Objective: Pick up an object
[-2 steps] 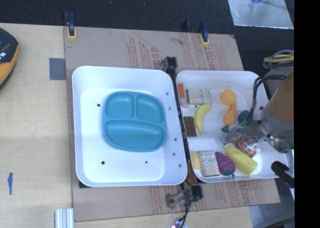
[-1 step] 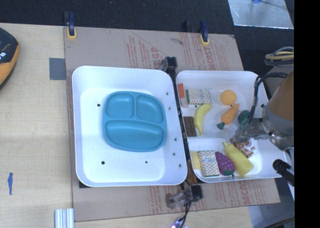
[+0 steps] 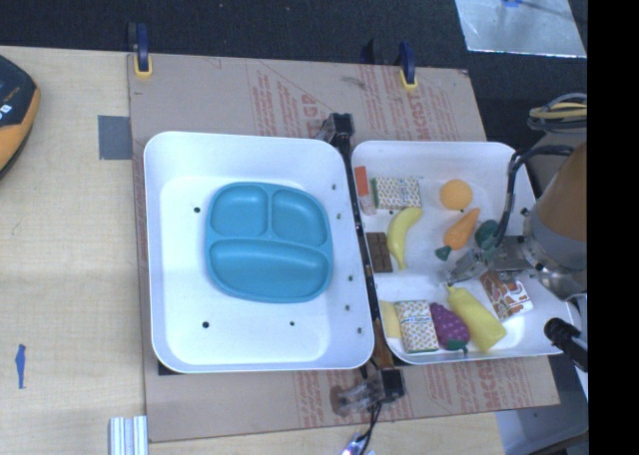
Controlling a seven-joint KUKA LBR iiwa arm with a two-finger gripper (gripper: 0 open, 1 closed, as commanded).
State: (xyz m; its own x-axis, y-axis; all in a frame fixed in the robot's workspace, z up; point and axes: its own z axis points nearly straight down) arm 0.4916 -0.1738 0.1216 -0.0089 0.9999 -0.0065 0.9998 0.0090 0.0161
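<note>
The right bin [image 3: 429,152] holds several toy foods: a yellow banana [image 3: 401,231], an orange ball [image 3: 456,194], a carrot [image 3: 462,227], purple grapes [image 3: 448,324], a yellow block [image 3: 477,317] and small printed packets [image 3: 397,191]. My gripper [image 3: 461,265] reaches in from the right edge, low over the bin's middle, just below the carrot and above the yellow block. Nothing can be seen held between its tips.
The left bin [image 3: 170,243] carries a blue divided plate [image 3: 268,241]. Both bins rest on a cardboard sheet [image 3: 250,94] clamped at the back. The arm's orange band [image 3: 564,209] rises at the right edge. A yellow device [image 3: 12,109] sits far left.
</note>
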